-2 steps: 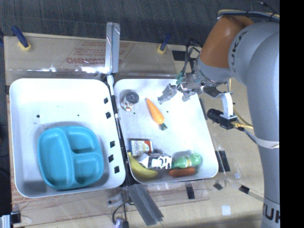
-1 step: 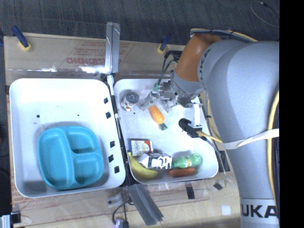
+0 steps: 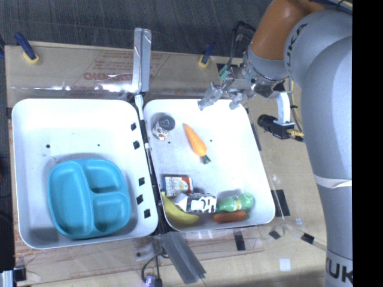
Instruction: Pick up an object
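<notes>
Task stage: early. Nothing lifted; every object lies in a bin, so the whole pick is left to do.

Hand (image 3: 220, 95): hangs over the far rim of the right bin (image 3: 254, 154), near its far-right corner. Two pale fingers (image 3: 206, 99) show, spread apart, nothing between them. Open and holding nothing, as far as this slanted view allows.

Right bin contents:
- carrot (image 3: 195, 140), lying loose on bare white floor toward the far half, green stub pointing to the near side
- small round tin (image 3: 163, 125), at the far-left corner, beside the divider
- near edge, a crowded row: banana (image 3: 176, 212), a small carton (image 3: 177, 185), a black-and-white pack (image 3: 201, 204), a green item (image 3: 234, 202) and a red one (image 3: 229, 216) (these touch or overlap; hard to separate)

Left bin (image 3: 36, 130): one blue compartment tray (image 3: 90, 197), toward the near side.

Likely target, my judgement: the carrot. It lies nearest the hand, below and slightly left of the fingers in the view, apart from everything else, with clear room on both sides. The tin is the next candidate. The near-edge cluster sits well apart from the hand and looks awkward to grip cleanly.

Remaining: move in over the object, descend, close, lift.
</notes>
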{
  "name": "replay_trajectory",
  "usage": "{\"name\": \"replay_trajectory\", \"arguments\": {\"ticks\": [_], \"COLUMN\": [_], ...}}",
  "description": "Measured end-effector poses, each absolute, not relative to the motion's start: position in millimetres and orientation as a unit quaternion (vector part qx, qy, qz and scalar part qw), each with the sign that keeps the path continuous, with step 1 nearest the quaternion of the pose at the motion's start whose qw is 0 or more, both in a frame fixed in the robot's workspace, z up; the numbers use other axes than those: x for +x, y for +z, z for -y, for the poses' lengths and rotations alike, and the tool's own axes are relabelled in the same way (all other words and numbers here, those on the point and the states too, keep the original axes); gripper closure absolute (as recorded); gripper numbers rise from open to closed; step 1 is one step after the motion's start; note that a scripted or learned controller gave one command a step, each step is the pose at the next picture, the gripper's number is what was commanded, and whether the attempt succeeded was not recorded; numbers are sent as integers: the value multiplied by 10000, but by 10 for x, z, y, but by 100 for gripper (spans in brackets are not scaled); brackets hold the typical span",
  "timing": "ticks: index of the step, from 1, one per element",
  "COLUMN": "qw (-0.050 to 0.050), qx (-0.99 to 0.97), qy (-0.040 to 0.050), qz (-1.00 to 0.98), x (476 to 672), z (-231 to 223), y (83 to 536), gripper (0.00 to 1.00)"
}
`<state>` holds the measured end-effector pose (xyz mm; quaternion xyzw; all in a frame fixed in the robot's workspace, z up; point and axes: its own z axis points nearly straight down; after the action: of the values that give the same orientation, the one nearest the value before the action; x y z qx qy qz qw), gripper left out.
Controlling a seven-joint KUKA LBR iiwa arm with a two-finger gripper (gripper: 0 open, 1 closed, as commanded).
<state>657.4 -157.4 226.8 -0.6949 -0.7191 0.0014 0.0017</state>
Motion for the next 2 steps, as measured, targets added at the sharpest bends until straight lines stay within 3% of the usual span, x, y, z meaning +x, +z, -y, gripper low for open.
{"name": "replay_trajectory", "arguments": {"ticks": [1, 2], "qw": [18, 40], "qx": [-6537, -6519], "qy": [15, 27], "qz": [7568, 7583], "x": [6526, 6529], "z": [1415, 1407], "y": [1137, 1205], "gripper": [0, 100]}}
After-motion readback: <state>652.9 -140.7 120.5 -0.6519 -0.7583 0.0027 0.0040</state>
